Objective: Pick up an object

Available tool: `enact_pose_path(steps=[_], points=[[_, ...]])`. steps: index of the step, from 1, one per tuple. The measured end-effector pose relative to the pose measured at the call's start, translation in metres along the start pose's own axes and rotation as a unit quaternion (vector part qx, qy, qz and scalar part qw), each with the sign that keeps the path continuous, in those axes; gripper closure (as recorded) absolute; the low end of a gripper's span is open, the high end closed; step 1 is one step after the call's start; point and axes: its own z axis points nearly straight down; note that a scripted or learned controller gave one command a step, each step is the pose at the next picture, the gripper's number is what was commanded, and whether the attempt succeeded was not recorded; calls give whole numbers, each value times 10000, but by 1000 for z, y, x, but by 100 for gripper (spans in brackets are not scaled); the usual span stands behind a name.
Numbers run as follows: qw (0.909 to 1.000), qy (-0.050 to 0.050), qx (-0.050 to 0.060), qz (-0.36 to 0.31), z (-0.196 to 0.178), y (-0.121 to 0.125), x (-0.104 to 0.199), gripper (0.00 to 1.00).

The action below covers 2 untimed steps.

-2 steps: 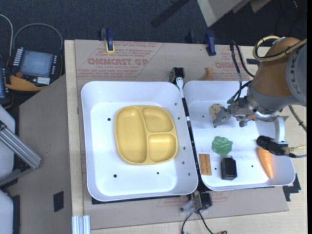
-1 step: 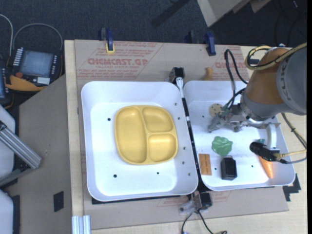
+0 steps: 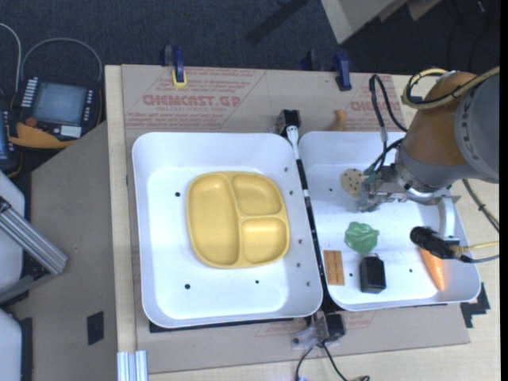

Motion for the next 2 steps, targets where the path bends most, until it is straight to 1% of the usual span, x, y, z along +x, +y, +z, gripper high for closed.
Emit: enact_pose_path(steps=[1,2], points=[[10000,-6,-24,-7,-50,-8,3,100],[10000,-10,-31,-8,-111,-3,-4,100]])
